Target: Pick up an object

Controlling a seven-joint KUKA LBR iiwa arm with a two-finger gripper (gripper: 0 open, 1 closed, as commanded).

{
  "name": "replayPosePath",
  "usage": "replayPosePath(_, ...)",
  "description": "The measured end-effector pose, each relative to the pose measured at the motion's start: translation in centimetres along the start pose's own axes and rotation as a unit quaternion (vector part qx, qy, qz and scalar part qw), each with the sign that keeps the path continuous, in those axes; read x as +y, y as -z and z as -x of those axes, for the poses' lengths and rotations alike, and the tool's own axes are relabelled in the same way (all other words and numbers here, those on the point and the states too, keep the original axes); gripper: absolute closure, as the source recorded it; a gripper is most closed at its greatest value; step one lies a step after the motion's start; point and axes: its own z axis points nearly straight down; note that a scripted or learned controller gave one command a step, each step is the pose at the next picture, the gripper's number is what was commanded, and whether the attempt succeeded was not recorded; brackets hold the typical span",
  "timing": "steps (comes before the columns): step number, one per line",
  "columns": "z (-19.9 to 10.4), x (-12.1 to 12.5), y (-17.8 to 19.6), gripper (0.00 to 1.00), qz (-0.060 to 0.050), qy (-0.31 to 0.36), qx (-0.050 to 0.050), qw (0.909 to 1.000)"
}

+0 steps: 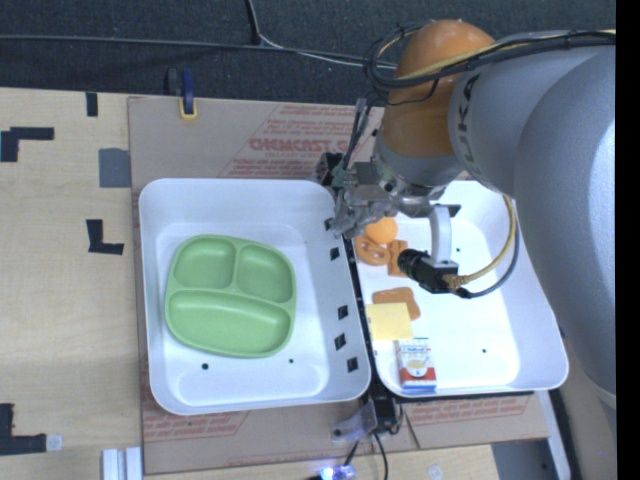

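From the overhead camera I see the grey arm with its orange band (440,58) reaching in from the right and hanging over the inner, far corner of the right shallow white bin (520,363). The gripper (362,211) sits low by the divide between the two bins, right above a small orange rounded toy piece (378,240). I cannot tell how the claw stands; the wrist body and cabling hide it, and I see nothing clearly held.

The orange piece lies close to the right bin's left wall, near the far end. Just nearer the camera is a small brown slab like a toast slice (398,299), its long axis running roughly left to right with a slight tilt. A pale yellow square slice like cheese (390,322) overlaps its near edge, lying flat and about square to the bin walls. Nearer still is a small white, red and blue carton (416,362), its long axis running from far to near, close to the bin's near rim. All four lie in a line down the left side of this bin; the right half of its floor is open.

In the left shallow white bin (160,203) a green divided plastic plate (232,294) lies flat near the middle, with bare floor along the right wall.
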Motion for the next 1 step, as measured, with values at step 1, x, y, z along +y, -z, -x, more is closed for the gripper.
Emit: replayPosePath(1,-5.08,0.26,-0.54,1.00,0.000,0.000,0.000,1.0000)
